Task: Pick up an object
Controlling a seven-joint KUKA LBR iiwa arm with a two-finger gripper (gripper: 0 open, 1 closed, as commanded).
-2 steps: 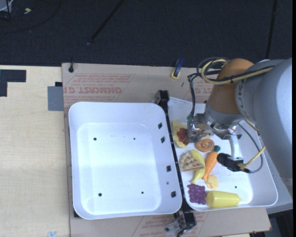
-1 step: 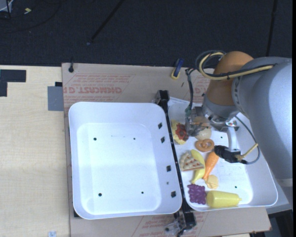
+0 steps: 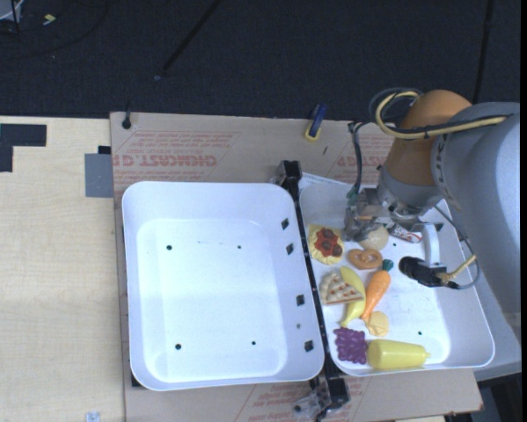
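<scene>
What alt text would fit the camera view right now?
The arm's claw is down in the right bin, at the far end of a cluster of toy food: pizza, carrot, grapes and a yellow piece. The left bin sits beside it.

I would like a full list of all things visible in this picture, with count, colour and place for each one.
bins: 2, white, side by side on the bench
pizza toy: 1, yellow and red, right bin, upper left
pretzel: 1, brown, beside the pizza toy
sandwich wedge: 1, tan, right bin, left side
carrot: 1, orange, right bin, middle
grapes: 1 bunch, purple, right bin, front
yellow piece: 1, yellow, right of the grapes
clip: 1, blue and yellow, board's far edge
arm: 1, grey and orange, from the right
claw: 1, dark, over the right bin's far part
</scene>
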